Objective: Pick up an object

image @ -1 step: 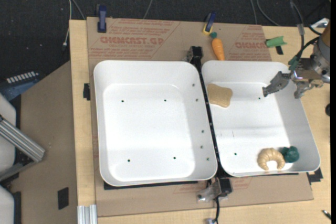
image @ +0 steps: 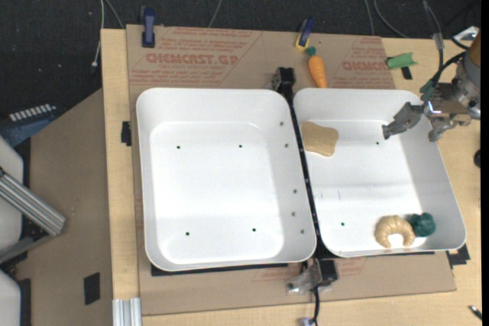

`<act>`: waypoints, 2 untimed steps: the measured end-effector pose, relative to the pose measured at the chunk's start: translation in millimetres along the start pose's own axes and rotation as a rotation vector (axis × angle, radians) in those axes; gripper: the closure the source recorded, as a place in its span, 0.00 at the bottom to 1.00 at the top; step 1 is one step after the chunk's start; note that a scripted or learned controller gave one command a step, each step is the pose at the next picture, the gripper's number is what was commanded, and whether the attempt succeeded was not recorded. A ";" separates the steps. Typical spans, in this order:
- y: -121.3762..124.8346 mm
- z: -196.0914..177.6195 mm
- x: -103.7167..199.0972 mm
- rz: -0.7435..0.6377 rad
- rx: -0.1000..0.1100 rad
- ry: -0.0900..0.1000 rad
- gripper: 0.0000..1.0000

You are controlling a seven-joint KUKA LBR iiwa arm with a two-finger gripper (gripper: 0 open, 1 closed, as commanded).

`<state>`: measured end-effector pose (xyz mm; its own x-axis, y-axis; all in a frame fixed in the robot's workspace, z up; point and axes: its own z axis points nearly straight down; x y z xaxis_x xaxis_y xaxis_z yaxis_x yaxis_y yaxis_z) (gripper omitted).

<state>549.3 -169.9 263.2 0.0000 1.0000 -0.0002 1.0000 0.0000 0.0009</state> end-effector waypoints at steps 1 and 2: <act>-0.5 41.7 -0.8 0.000 0.004 0.001 0.00; -0.2 102.3 -6.6 0.000 0.006 0.001 0.00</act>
<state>549.2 -176.6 160.9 0.0004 1.0000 0.0012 1.0000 -0.0004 -0.0047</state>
